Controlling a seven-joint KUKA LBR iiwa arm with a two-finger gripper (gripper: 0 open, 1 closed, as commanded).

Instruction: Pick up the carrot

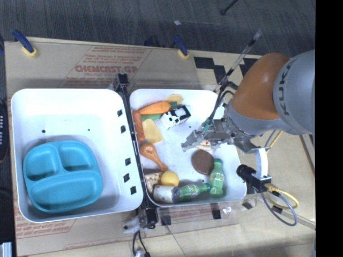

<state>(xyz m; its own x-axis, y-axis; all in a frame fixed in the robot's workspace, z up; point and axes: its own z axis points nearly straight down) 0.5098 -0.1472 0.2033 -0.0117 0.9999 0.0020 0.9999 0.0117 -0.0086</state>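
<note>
Jaws of the metal two-finger gripper (192,142) look parted and empty; the orange tapered carrot (154,108) lies up-left of them, long axis roughly left-right.

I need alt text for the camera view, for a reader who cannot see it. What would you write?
A grey and orange robot arm reaches from the right over the right white bin, its gripper above the bin's middle, apart from the carrot lying near the far left corner. Other toy foods and green bottles crowd that bin; the left bin holds a blue divided tray.
</note>
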